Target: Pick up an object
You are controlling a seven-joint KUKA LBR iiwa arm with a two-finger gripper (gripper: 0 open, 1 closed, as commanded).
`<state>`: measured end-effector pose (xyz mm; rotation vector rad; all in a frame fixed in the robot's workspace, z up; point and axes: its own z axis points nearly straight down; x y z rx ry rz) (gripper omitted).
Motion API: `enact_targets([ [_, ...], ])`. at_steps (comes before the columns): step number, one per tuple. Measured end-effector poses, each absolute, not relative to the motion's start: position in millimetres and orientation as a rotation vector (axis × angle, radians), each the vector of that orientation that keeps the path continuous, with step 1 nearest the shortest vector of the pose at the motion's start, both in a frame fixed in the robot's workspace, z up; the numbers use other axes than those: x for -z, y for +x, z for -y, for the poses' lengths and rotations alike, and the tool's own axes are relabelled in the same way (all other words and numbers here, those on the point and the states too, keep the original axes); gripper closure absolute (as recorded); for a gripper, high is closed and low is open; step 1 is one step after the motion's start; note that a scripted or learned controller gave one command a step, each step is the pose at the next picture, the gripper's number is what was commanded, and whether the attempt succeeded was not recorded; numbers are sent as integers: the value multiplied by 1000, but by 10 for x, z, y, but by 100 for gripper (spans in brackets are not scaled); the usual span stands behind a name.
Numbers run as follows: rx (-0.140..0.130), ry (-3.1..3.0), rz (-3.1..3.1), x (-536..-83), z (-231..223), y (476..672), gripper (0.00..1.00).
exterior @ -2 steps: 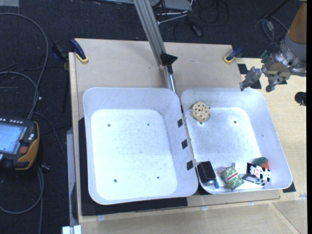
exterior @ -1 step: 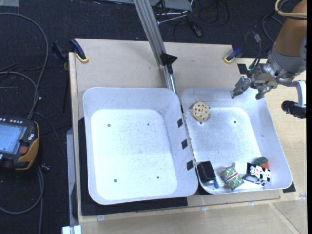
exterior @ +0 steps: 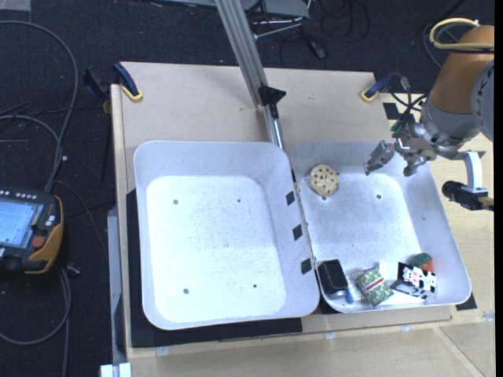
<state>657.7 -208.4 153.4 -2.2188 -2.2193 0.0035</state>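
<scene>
Close to me, at the near edge of the right bin (exterior: 440, 234), a few small things lie bunched together. There is a flat black block (exterior: 332, 275), a crinkly green packet (exterior: 374, 285), and a little black-and-white toy cow (exterior: 417, 278) with a bit of red and green behind it. A small blue thing (exterior: 348, 294) pokes out beside the block. These all sit almost touching each other.

Further back in the same bin, all by itself, sits a round, bumpy, tan ball (exterior: 323, 180) with dark spots, a bit like a cookie.

The left bin (exterior: 157, 163) is smooth white plastic with speckles and rounded corners.

Farthest back, the gripper (exterior: 398, 160) hangs over the far right corner of the right bin. Its two fingers stand spread apart, and nothing is between them. The grey arm with its orange band (exterior: 460, 77) reaches in from the right.

I think it is only getting ready, and no pick has started. Next it needs to choose one thing, move over it, go down, and squeeze. The lonely ball looks easiest, though it might roll.
</scene>
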Motion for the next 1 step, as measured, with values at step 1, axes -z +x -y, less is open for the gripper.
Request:
enact_targets([
  [1,-4,-2218,2219,-1015,1981,6596,0],
])
